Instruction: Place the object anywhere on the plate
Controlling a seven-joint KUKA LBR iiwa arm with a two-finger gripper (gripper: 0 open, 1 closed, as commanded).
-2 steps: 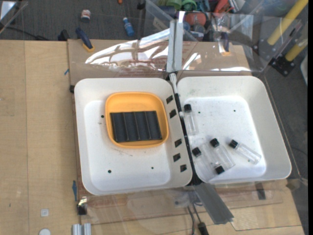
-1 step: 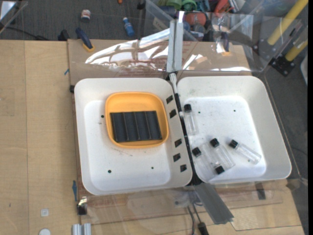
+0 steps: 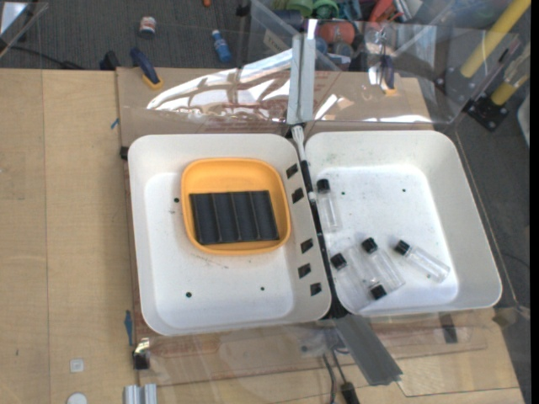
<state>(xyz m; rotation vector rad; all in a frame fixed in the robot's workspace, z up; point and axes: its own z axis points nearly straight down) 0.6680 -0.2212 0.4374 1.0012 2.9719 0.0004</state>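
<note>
**Plate loaded in the left bin, vials loose in the right**

On my feed the counter (image 3: 59, 192) carries the two white bins side by side, their inner walls touching along a row of small black clips. The left bin (image 3: 160, 305) holds the orange plate (image 3: 236, 170), which sits toward the far half of it. A black ribbed block (image 3: 234, 217) lies flat on the plate, inside its rim and square to it — nothing else rests there.

The right bin (image 3: 472, 225) holds clear vials with black caps. One vial (image 3: 327, 210) lies close beside the dividing wall. A longer vial (image 3: 423, 262) lies tilted toward the near right corner, and between the two a small cluster of vials (image 3: 381, 269) lies close together — I cannot tell from here whether they touch.

Beyond the bins, past the counter's far edge, stands a clear tub (image 3: 354, 11) of coloured bits.
</note>
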